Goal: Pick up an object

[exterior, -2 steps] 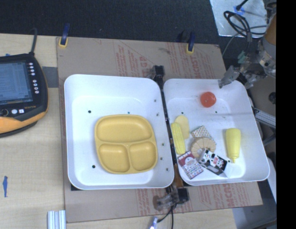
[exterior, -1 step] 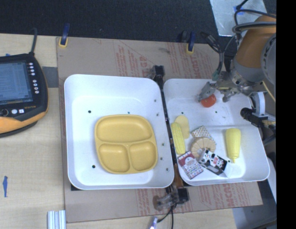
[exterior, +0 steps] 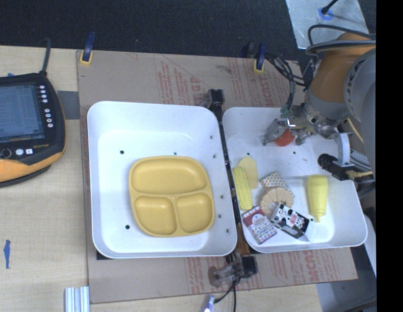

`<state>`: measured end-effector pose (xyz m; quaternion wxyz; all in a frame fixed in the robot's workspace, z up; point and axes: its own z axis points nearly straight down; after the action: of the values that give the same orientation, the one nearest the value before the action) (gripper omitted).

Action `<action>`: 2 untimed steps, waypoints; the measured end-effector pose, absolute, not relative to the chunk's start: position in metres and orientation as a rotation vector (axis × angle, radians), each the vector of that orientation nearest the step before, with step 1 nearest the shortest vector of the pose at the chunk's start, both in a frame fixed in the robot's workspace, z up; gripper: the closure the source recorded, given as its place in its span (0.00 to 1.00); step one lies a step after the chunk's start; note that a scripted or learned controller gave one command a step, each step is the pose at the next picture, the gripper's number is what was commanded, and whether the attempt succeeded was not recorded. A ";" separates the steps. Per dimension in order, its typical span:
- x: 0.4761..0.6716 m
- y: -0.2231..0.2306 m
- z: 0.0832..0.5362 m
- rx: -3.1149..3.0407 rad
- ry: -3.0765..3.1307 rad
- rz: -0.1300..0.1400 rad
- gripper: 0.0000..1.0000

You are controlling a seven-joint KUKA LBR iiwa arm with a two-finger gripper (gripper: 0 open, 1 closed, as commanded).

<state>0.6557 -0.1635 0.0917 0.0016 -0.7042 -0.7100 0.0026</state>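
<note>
Hovering low over the far corner of the right bin [exterior: 357, 236], the gripper [exterior: 284, 135] has its fingers spread around a small red object [exterior: 285, 138] — the red shows between the tips, though whether they actually pinch it I cannot tell. That object sits close to the bin's far wall, so room is tight there. Nearer the camera lie the corn cobs [exterior: 244, 179], long axes running front to back, and a yellow bottle [exterior: 317, 195] — well apart. The left bin [exterior: 104, 174] carries a yellow divided tray [exterior: 170, 195].
</note>
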 end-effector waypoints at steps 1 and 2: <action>0.655 -0.164 0.102 -2.205 -2.227 0.013 1.00; 0.653 -0.128 0.091 -2.208 -2.217 0.022 1.00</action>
<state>0.6533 -0.1285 0.0908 0.0060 -0.7056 -0.7085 0.0069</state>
